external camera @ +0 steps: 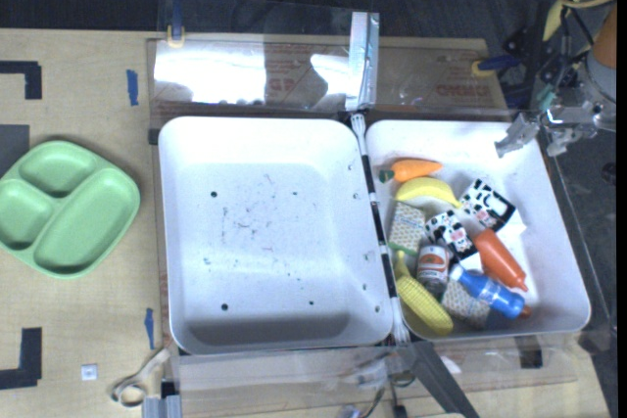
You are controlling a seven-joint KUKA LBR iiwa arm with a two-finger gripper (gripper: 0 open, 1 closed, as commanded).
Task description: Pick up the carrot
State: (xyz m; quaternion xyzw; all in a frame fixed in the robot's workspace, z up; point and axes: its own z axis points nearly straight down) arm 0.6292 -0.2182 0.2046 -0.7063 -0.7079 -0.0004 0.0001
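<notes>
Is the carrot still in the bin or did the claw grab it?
In the bin. The carrot lies flat at the back of the right bin, above the banana. The claw sits apart, over the bin's far corner.

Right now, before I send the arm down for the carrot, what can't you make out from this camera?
- Gripper: small and blurred at the right bin's far corner; finger state unclear.
- Carrot: its near side is hidden under the banana.
- Arm: cut off by the right edge.

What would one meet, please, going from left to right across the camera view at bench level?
Green divided plate → left white bin → corn cob → blue bottle → tool.
</notes>
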